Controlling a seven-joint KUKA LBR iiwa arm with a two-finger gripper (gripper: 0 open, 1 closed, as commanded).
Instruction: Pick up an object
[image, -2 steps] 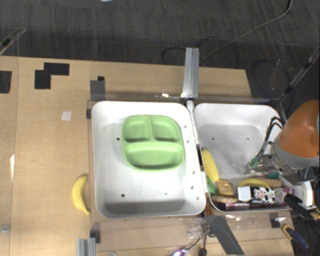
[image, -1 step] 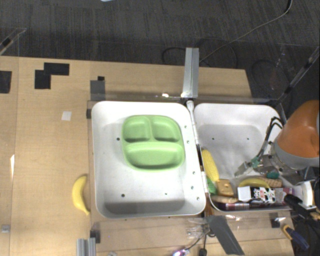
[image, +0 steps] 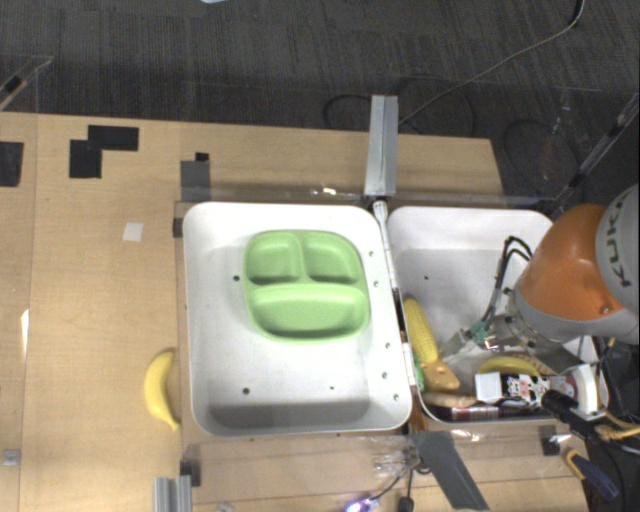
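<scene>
Objects for picking lie crowded along the lower edge of the right bin (image: 450, 235), at the lower right of the frame: a yellow corn cob (image: 421, 333) lies against the bin's left wall, a small tan piece (image: 441, 377) sits just below it, a yellow banana-like piece (image: 512, 365) lies further right, and a dark and red oblong item (image: 470, 406) with a small printed package (image: 520, 386) rests along the bottom wall. The gripper (image: 492, 338) reaches down into this bin from the right, beneath the orange band (image: 565, 265) of the arm, just above the yellow piece and right of the corn; whether its jaws are open or closed cannot be told, and nothing can be seen between them. The left bin (image: 210, 300), at the centre of the frame, holds a green divided tray (image: 303, 283), lying flat in its upper middle. On the wooden bench (image: 90, 300) outside the bins, a banana (image: 161, 388) lies just beside the left bin's lower left corner.
</scene>
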